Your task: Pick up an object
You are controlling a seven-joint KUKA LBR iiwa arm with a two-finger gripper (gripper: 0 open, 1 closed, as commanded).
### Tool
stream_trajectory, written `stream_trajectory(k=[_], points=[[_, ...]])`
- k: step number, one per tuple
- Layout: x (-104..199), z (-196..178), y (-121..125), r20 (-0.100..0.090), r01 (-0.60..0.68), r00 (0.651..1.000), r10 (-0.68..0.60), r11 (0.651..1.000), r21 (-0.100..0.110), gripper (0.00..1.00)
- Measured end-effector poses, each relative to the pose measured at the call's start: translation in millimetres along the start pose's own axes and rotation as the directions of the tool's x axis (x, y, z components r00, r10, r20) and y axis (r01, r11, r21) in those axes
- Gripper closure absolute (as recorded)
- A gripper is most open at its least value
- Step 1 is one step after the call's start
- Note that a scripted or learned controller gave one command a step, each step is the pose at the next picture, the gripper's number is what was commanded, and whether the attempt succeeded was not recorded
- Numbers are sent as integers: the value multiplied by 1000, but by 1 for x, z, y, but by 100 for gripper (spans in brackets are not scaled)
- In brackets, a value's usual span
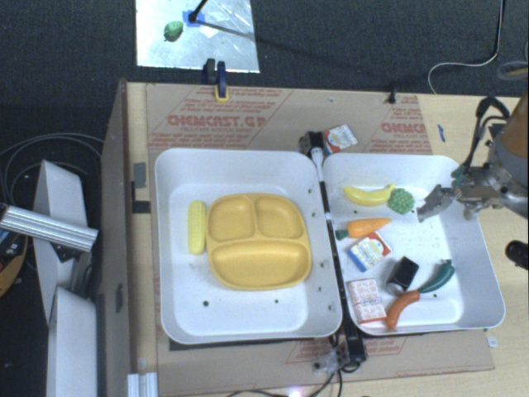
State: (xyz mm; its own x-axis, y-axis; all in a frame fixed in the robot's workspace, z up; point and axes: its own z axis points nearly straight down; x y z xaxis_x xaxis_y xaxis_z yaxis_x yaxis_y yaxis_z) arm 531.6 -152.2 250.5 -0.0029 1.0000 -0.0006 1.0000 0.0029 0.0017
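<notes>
The right bin [479, 304] holds several toy foods: a yellow banana [368, 193], a green broccoli [402, 200], an orange carrot [368, 227], a blue and white carton [368, 252], a black block [402, 273], a dark green vegetable [438, 277], an orange sausage [401, 307] and a pink and white packet [365, 298]. My gripper [452, 208] hangs over the bin's upper right part, right of the broccoli. Its two fingers stand spread apart with nothing between them.
The left bin [178, 180] holds a yellow divided plate [258, 241] and a corn cob [197, 226] beside it. A small packet [339, 137] lies on the cardboard behind the bins. The divider between the bins runs down the middle.
</notes>
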Motion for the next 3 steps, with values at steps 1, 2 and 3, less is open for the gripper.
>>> stream_trajectory(k=[1,2,3], points=[[23,106,75,-1,1,1000,-1,1000,3,0],[33,151,26,-1,-1,1000,1,1000,-1,0],[53,166,74,-1,1,1000,-1,1000,0,0]])
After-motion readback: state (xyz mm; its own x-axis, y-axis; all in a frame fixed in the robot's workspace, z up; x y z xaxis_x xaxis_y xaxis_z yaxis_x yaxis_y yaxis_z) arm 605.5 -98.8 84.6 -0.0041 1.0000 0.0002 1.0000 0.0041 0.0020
